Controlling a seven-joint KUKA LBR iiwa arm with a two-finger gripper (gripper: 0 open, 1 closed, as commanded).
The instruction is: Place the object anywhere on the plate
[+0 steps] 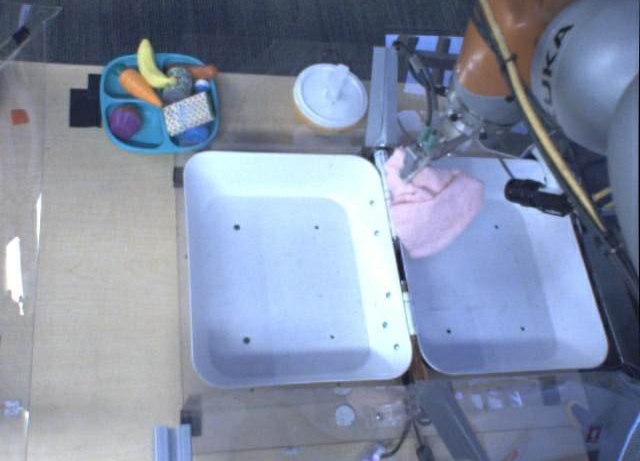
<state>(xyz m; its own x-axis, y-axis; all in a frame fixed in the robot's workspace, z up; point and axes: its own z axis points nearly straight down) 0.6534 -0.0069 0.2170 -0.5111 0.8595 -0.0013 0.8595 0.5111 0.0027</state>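
cloth (435,211) in R bin (520,349) – far-L corner

pink cloth (432,207) | crumpled, limp | right bin's (520,339) upper-left corner, draped against wall

The wooden bench (100,279) bears two white bins (290,269), a blue tray (112,131) and a lidded cup (330,96).

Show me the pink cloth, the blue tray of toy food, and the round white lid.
pink cloth (436,209), camera view, middle of the folds
blue tray (110,130), camera view, left rim
round white lid (330,95), camera view, top centre
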